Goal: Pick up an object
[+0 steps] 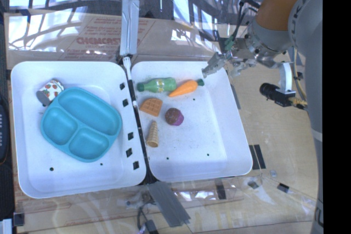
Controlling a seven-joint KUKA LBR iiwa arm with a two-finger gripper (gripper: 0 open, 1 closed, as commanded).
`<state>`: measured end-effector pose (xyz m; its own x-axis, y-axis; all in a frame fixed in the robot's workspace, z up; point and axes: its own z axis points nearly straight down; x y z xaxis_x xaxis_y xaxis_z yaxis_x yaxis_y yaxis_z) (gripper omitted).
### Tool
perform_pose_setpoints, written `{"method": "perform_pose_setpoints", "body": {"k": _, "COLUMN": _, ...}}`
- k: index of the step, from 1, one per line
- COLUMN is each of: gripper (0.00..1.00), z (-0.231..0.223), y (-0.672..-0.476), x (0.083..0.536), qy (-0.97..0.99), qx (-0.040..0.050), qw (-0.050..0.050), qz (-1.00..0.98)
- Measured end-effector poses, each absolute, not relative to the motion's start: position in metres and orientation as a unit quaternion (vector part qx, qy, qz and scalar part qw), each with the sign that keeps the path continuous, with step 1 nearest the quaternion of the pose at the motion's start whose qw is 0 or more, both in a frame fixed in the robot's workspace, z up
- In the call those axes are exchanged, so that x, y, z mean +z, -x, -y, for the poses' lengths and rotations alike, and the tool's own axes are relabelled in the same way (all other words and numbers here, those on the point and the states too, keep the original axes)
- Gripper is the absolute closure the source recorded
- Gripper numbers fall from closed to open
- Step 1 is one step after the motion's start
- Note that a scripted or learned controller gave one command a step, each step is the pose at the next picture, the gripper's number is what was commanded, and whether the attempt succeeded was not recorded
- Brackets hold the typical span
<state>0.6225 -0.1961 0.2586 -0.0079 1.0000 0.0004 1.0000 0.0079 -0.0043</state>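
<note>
**Inspector A:** Camera view, from above. The arm (290, 3) is reaching in from the right, and the pincer (213, 69) is hanging over the far right rim of the right bin (219, 145). It is pinching nothing. Whether it is spread or pressed together, I cannot tell; the tip is reading as one pale blur.

**Inspector B:** And the candidates?

**Inspector A:** Closest is the carrot (184, 88), lying just below and left of the pincer. Its green top end is pointing toward the tip. The green bottle (157, 85) is lying further left, almost end to end with the carrot. Lower left again are the waffle (151, 106), the purple ball (174, 116) and the ice-cream cone (152, 133). Well away to the left, in the left bin (27, 172), are the blue plate (81, 124) and a small spotted item (51, 90).

**Inspector B:** Risks?

**Inspector A:** Judging from this, three. The pincer is sitting close to the bin wall, so a straight drop may be striking the rim. The carrot is tapering, so a grip near its thin end may be squeezing it out sideways. And with the bottle so near, a push along the carrot may be shoving both.
</note>
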Motion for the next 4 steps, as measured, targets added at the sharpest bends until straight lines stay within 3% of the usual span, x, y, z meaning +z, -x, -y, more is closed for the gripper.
{"method": "perform_pose_setpoints", "body": {"k": 1, "gripper": 0.00, "z": 0.184, "y": -0.610, "x": 0.122, "qy": 0.703, "qx": 0.0038, "qw": 0.006, "qz": 0.711}}
{"method": "perform_pose_setpoints", "body": {"k": 2, "gripper": 0.00, "z": 0.125, "y": -0.554, "x": 0.091, "qy": 0.703, "qx": 0.0013, "qw": 0.003, "qz": 0.711}}
{"method": "perform_pose_setpoints", "body": {"k": 3, "gripper": 0.00, "z": 0.089, "y": -0.564, "x": 0.091, "qy": 0.703, "qx": 0.0003, "qw": 0.001, "qz": 0.711}}
{"method": "perform_pose_setpoints", "body": {"k": 4, "gripper": 0.00, "z": 0.111, "y": -0.482, "x": 0.092, "qy": 0.705, "qx": 0.0013, "qw": 0.002, "qz": 0.709}}
